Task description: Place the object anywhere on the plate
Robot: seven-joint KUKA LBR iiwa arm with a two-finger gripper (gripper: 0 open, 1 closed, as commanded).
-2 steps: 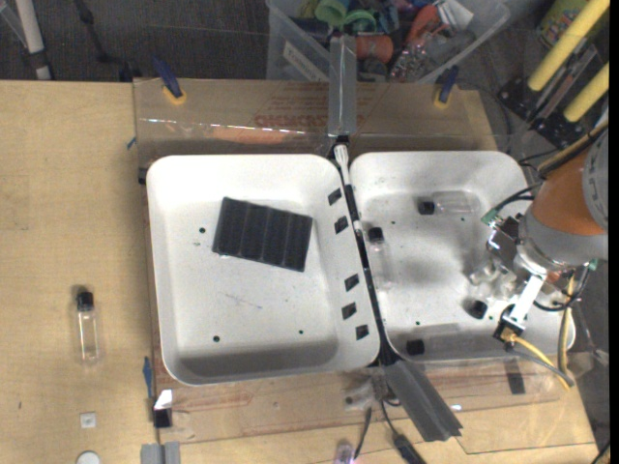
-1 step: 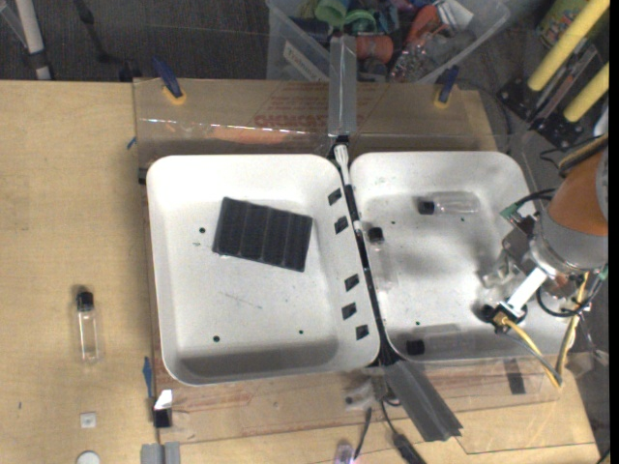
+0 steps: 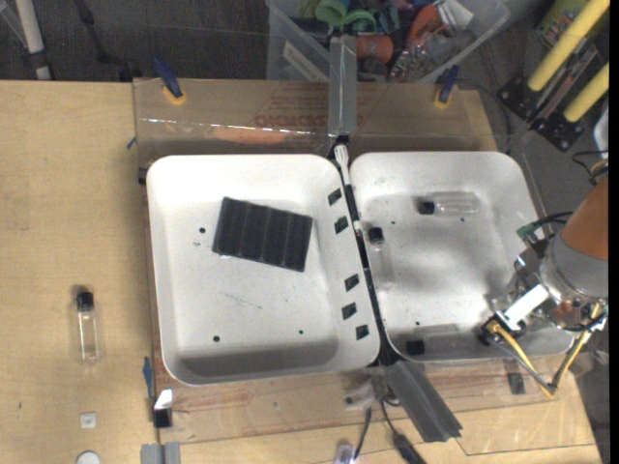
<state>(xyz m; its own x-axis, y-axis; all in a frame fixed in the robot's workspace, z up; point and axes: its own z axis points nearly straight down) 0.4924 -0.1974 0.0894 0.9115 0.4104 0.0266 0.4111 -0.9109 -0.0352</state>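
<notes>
At the bottom of the frame the tan bench (image 3: 58,182) carries a small clear vial (image 3: 86,324) with a dark cap, standing well left of both bins. At lower right the arm (image 3: 588,249) reaches in, and its gripper (image 3: 508,322) sits low over the near right corner of the right bin (image 3: 435,288), close to the rim. Whether it is clenched or released cannot be told, and nothing can be made out in its grasp. The left bin (image 3: 184,327) lies just beside the right one, the two meeting along a dark seam at mid-frame. In the left bin the plate (image 3: 263,233), a dark ribbed rectangle, lies flat and slightly turned, toward the upper middle of that bin. The object (image 3: 450,204), a clear bottle with a dark end, lies on its side in the upper part of the right bin, well apart from the gripper and from the plate. Beyond the bins, at the top of the frame, stands a clear tub (image 3: 387,13) full of coloured items, with yellow tubes (image 3: 580,37) at upper right.
</notes>
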